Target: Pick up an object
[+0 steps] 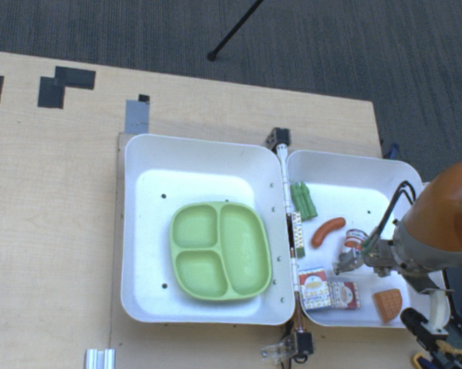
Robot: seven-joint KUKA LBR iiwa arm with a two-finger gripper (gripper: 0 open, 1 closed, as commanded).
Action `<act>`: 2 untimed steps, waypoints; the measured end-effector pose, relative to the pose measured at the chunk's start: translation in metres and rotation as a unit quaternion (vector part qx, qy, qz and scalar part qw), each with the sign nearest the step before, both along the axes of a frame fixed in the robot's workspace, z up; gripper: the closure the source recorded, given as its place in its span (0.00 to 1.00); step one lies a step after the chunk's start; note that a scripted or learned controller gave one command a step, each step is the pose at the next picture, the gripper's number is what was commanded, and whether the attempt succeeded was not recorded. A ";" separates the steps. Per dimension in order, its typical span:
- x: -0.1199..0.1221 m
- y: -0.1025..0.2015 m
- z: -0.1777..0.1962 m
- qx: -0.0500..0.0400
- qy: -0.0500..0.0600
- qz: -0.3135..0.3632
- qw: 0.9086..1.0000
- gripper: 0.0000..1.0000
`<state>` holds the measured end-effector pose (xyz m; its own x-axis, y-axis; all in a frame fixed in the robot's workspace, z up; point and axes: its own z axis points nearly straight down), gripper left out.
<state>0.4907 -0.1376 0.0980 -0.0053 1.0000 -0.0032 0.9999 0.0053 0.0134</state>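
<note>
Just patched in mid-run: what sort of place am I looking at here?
Probably a robot lab test bench, not a kitchen: two white bins clamped on a plywood bench, toy food like a sausage beside a green divided plate, and stand legs on grey carpet.

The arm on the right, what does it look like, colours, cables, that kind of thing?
The arm is a rounded grey body with a broad orange band above the wrist. A thin black cable loops along its left side. The gripper is small, metallic grey.
</note>
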 end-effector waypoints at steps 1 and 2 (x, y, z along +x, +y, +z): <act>-0.001 0.034 -0.006 -0.012 -0.004 -0.008 1.000 0.00; -0.001 0.036 -0.006 -0.014 -0.005 -0.009 1.000 0.00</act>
